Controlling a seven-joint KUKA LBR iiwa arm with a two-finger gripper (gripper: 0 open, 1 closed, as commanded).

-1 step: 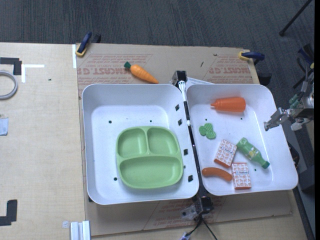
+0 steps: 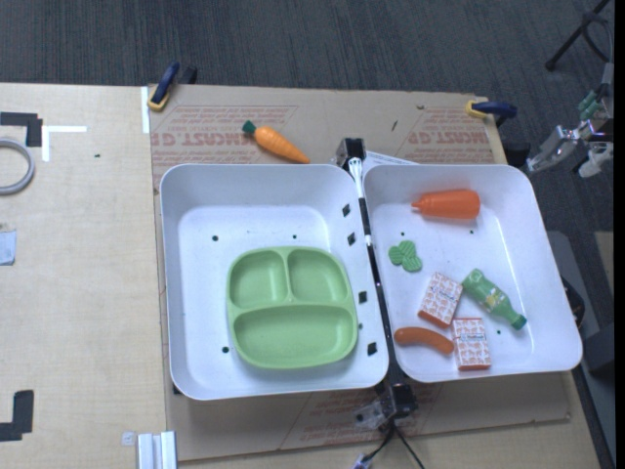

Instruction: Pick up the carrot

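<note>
Well, carrot (image 2: pixel 276 143) far from hand (image 2: pixel 571 147)

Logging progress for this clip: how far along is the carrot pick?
Nothing looks done. The carrot lies on the cardboard behind the left bin, outside both bins. Nothing is in hand: the gripper sits far right, off the bench. Still left: reach, grasp and lift.

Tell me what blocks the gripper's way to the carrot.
Nothing visible. The carrot lies alone on the cardboard behind the left bin, outside both bins. The gripper sits off the right bin's far corner.
</note>
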